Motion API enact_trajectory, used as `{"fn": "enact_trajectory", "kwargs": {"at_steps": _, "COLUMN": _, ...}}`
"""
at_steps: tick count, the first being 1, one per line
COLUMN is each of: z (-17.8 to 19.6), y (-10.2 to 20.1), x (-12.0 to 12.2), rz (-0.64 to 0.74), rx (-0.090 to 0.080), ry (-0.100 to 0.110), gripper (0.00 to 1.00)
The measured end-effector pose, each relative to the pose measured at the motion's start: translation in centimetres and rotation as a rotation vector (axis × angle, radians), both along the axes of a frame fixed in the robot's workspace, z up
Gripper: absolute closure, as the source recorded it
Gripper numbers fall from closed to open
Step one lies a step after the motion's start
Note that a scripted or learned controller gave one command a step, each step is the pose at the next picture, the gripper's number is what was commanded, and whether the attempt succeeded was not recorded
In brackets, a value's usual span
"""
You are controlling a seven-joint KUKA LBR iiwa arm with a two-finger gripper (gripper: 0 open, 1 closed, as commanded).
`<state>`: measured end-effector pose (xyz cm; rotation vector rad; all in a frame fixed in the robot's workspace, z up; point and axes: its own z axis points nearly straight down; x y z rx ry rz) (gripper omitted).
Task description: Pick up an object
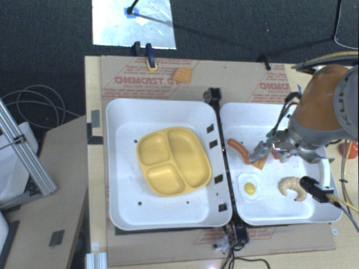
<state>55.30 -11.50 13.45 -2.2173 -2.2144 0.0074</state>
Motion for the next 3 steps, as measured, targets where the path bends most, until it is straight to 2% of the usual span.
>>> {"fn": "enact_trajectory", "kwargs": {"at_steps": 1, "z": -5.0, "y": 2.4, "x": 2.9, "rz": 0.007, "rx": -0.004, "ry": -0.012, "gripper": 0.0}}
{"fn": "enact_trajectory", "kwargs": {"at_steps": 2, "z": 5.3, "y": 5.4, "x": -6.4, "rz": 0.004, "rx": 0.0, "ry": -0.007, "gripper": 0.0}}
{"fn": "enact_trajectory", "kwargs": {"at_steps": 3, "z": -4.6, "y": 2.7, "x": -2.4, "rz": 0.002, "rx": -0.003, "ry": -0.01, "gripper": 0.0}}
